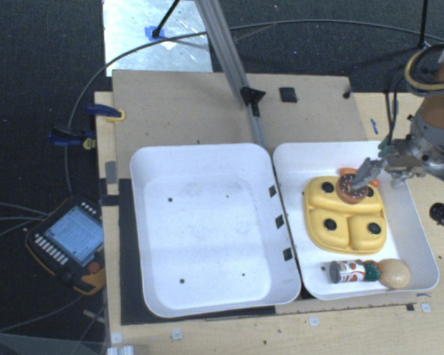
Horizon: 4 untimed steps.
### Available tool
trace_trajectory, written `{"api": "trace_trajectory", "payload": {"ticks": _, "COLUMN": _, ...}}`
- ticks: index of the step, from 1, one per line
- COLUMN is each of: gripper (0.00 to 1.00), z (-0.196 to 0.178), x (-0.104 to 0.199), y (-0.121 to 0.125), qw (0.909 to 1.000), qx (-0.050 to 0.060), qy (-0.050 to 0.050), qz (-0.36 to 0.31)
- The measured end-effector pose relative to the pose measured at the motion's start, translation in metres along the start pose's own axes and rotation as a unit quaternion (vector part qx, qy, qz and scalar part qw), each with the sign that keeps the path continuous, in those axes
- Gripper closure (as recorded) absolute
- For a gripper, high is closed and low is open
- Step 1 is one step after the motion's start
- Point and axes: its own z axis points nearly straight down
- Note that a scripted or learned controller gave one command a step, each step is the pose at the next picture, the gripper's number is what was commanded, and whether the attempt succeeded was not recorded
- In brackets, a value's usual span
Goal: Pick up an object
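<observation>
Yellow tray [345, 224] in right bin [413, 225]; hand [361, 177] over brown ring [351, 188]; grip state unclear.

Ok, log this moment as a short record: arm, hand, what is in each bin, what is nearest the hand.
arm: reaches in from the right, over the right bin
hand: low over the yellow tray's upper right corner
under the hand: a small brown and orange round thing on the tray
right bin front: a small bottle lying down, beside a tan ball
left bin: bare white floor
</observation>
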Motion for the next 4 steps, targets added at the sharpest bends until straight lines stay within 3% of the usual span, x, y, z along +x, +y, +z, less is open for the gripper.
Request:
{"api": "trace_trajectory", "payload": {"ticks": 1, "gripper": 0.0, "z": -0.005, "x": 0.0, "y": 0.002, "qw": 1.0, "qx": -0.005, "qy": -0.001, "qz": -0.001}}
{"api": "trace_trajectory", "payload": {"ticks": 2, "gripper": 0.0, "z": 0.051, "x": 0.008, "y": -0.004, "qw": 1.0, "qx": -0.003, "qy": 0.0, "qz": 0.0}}
{"api": "trace_trajectory", "payload": {"ticks": 4, "gripper": 0.0, "z": 0.15, "x": 0.007, "y": 0.007, "qw": 1.0, "qx": -0.005, "qy": 0.002, "qz": 0.0}}
